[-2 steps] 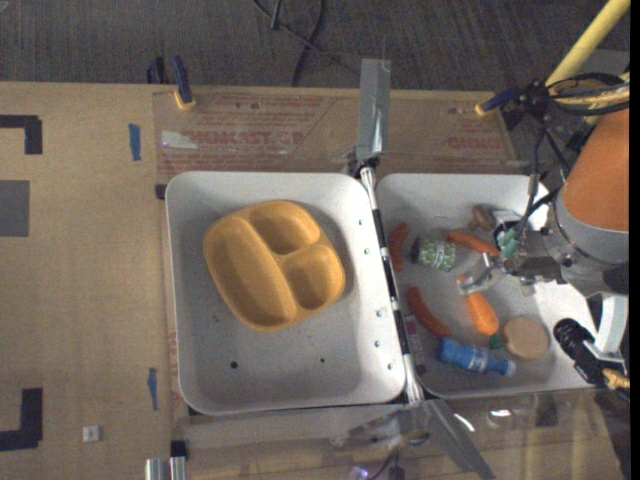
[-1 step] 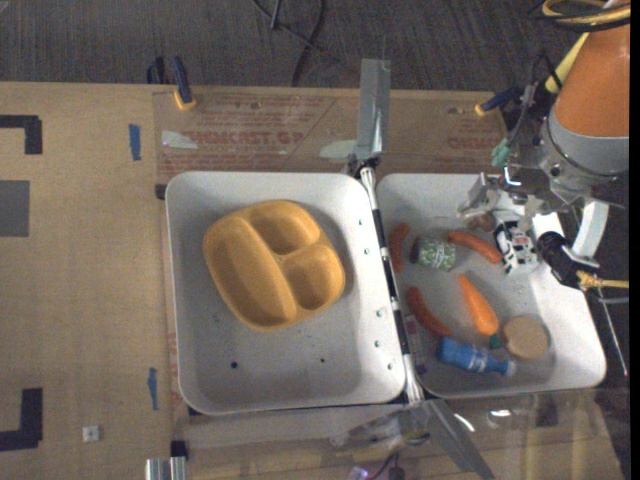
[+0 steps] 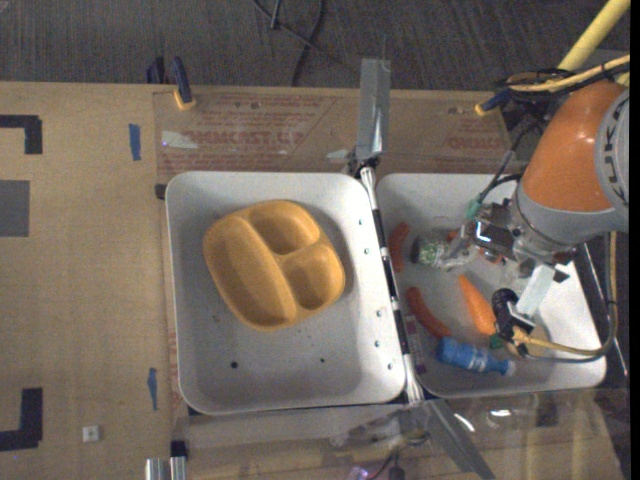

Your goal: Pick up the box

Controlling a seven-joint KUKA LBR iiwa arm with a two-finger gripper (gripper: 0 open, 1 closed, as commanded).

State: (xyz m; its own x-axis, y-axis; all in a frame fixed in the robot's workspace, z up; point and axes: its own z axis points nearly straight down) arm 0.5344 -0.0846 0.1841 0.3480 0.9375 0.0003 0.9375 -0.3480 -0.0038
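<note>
In the right bin (image 3: 570,353) my gripper (image 3: 462,248) hangs low over the upper middle, under the orange-banded wrist. Right at its left tip lies a small pale thing with green on it (image 3: 431,253), possibly the box; I cannot tell whether the gripper touches it. The wrist hides whatever lies beneath it.
A red-orange sausage shape (image 3: 399,244) lies by the right bin's left wall. A red pepper (image 3: 428,314), an orange carrot (image 3: 477,305) and a blue bottle (image 3: 473,356) lie toward the front. The left bin (image 3: 200,368) holds a yellow divided dish (image 3: 273,263).
</note>
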